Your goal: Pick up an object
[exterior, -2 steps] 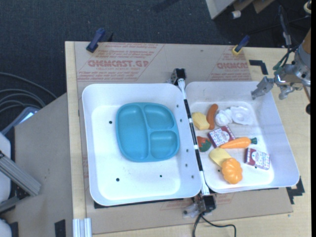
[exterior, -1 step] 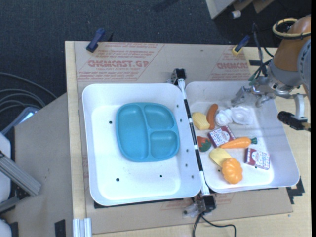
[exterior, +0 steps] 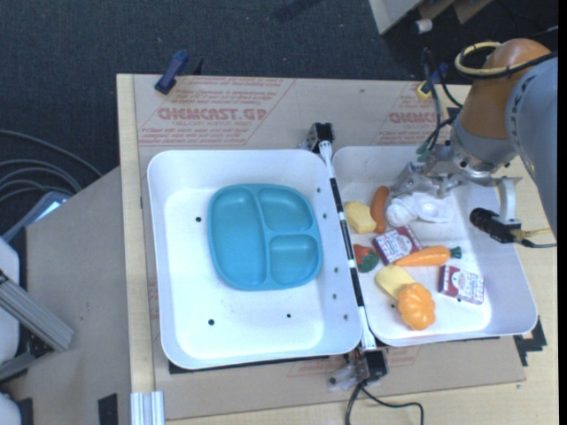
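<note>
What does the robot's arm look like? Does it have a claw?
The arm is thick, round and grey, with an orange band above the wrist. A yellowish cable loop and thin dark wires run beside it. Its claw is a small cluster of silvery-grey metal parts, with a black piece sticking out nearby.

Glossy white plastic bins [exterior: 177,264]; smooth matt blue plastic tray [exterior: 264,235]; cardboard-like bench [exterior: 221,109].

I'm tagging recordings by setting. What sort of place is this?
Probably a robotics lab bench: a robot arm reaching over two white bins, toy food and a blue divided plate, with cables beside.
</note>
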`<state>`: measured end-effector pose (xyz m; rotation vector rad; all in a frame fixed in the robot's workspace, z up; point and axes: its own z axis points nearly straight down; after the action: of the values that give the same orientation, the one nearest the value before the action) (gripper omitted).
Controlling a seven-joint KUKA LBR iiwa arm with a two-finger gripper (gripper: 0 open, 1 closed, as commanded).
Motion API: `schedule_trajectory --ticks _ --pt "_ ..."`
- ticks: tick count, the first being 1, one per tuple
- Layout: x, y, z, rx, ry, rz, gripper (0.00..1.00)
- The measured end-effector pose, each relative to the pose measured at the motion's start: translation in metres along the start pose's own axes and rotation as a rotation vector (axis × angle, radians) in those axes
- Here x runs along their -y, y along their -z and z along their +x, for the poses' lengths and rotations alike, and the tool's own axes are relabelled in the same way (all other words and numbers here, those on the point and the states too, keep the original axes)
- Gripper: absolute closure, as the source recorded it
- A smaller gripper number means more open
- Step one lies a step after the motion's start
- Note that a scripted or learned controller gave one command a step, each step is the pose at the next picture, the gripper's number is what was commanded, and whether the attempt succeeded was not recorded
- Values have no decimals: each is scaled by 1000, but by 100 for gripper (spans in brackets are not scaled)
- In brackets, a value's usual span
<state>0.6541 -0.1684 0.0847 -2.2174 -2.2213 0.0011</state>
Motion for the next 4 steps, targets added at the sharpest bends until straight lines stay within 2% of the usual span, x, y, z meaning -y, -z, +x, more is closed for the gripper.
schedule_trajectory --ticks 1,2,3,4 --pt "-13 0 57 0 -1 -2 0" --pt "35 0 77 1 -2 -1 0" --pt "34 10 77 1 -3 -3 100" --pt "34 10 77 1 -3 -3 0"
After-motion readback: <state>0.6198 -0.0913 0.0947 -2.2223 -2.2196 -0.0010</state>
